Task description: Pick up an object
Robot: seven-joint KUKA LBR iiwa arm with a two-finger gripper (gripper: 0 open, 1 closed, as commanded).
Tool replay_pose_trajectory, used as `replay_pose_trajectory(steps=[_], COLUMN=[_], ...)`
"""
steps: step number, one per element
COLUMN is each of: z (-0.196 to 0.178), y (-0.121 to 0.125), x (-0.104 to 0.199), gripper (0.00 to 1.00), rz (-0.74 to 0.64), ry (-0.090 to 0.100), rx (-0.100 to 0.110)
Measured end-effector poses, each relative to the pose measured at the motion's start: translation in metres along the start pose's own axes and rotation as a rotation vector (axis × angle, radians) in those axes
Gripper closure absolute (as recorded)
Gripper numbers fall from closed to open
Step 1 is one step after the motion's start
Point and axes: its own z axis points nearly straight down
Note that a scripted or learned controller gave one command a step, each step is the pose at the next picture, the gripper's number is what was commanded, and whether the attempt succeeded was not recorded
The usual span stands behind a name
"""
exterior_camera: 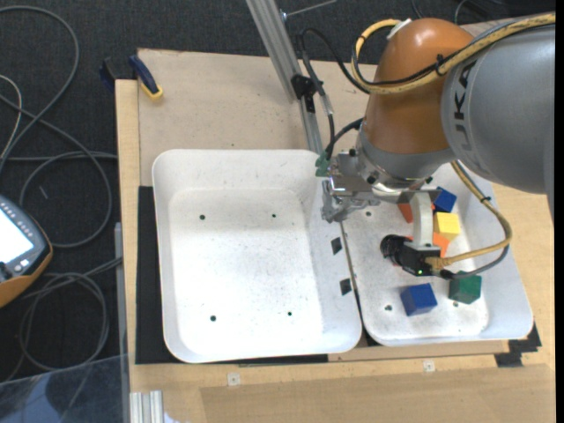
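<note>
My gripper (334,208) hangs over the left edge of the right bin (379,324), close to the rims where the two bins meet. Nothing shows in its grasp. Several blocks lie in the right bin to the gripper's right. A blue cube (419,299) sits near the front with a green cube (465,288) beside it. Further back are a yellow block (448,226) and a blue block (444,201). An orange piece (405,210) shows partly under the arm. The wrist hides part of this bin.
The left bin (176,263) shows a bare white floor with a few dark specks. A slanted metal post (282,51) rises behind the bins. Cables and a blue-and-yellow tool (146,75) lie beyond the bench's back left corner.
</note>
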Motion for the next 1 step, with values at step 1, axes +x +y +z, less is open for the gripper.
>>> replay_pose_trajectory(steps=[1], z=[-0.0011], y=[0.0012], x=[-0.0035], gripper=[0.00], rz=[0.006], ry=[-0.002], rx=[-0.004])
